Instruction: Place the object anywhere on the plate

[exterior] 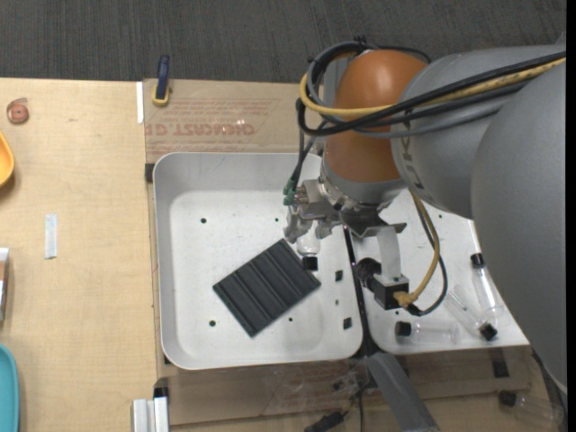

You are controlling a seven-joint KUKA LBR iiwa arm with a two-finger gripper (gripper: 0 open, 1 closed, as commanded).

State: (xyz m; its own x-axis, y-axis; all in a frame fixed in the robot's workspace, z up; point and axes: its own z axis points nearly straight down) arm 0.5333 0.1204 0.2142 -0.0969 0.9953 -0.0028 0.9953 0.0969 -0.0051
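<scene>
Plywood bench [81, 241] carries white bins [180, 331] over dark carpet [180, 16]; hand [304, 241] beside ribbed plate [266, 288], grip state unclear.

— What do you count on the bench?

— Two white bins: one at frame centre [180, 268], one lower right [468, 327]. One dark ribbed plate [266, 287]. Two clear tubes with black caps, lower right [484, 295] [432, 333]. One blue clamp, upper left [163, 79].

— And of you?

— One gripper of mine [302, 232].
</scene>
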